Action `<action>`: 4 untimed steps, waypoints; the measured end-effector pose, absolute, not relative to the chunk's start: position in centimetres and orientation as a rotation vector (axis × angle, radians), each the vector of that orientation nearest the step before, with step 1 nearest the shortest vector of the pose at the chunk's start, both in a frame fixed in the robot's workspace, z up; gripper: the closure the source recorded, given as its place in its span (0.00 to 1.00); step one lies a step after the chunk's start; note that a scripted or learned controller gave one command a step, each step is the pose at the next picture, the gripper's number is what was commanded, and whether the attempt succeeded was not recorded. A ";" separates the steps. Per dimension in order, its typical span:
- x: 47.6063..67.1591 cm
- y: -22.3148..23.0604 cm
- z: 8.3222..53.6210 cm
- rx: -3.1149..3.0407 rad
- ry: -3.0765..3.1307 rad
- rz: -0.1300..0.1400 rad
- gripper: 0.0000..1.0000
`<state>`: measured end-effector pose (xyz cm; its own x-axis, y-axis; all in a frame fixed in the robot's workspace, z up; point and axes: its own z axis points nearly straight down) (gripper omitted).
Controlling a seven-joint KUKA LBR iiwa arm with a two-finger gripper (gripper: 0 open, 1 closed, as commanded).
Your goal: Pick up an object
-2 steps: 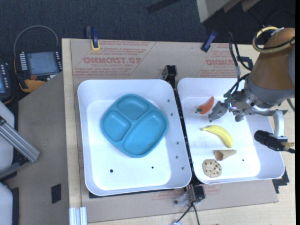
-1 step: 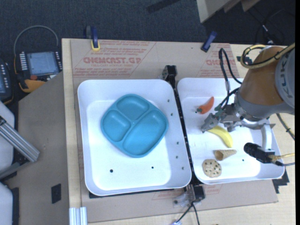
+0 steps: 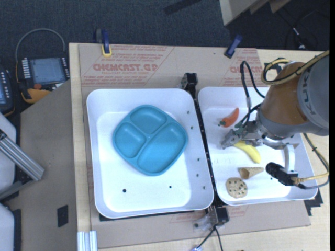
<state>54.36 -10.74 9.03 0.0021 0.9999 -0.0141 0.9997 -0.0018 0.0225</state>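
Yellow plastic toy banana [image 3: 249, 151] lies in the right-hand shallow white bin [image 3: 209, 156], centre-right of the frame, tilted with one end up-left and the other down-right. Grey metal gripper [image 3: 234, 137] sits just above and left of the banana, its fingers [image 3: 228, 140] pointing toward the left of the frame. Fingers appear to touch or overlap the banana's upper-left end; whether they are apart or together cannot be told from this angle. No object is plainly seen between them.

Grey arm with orange band [image 3: 285, 101] enters from the right edge and covers the bin's upper-right part.

Small orange-red carrot-shaped toy [image 3: 230, 117] lies near the gripper, toward the top of the same bin. Tan cone-shaped toy [image 3: 250, 171] lies just below the banana. Round speckled cookie toy [image 3: 236, 187] rests near the bin's lower edge.

Left-hand white bin [image 3: 99, 140], middle of the frame, holds a blue sectioned plastic plate [image 3: 150, 139].

Brown cardboard-covered worktop [image 3: 78, 88] carries both bins.
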 end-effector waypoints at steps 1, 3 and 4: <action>53.9 -10.2 9.5 2.220 2.218 0.003 1.00; 54.0 -9.0 21.3 2.215 2.220 0.006 1.00; 54.1 -9.0 22.2 2.218 2.220 0.003 1.00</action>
<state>54.06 -9.04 22.17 -0.0009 1.0000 -0.0010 1.0000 0.0009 0.0032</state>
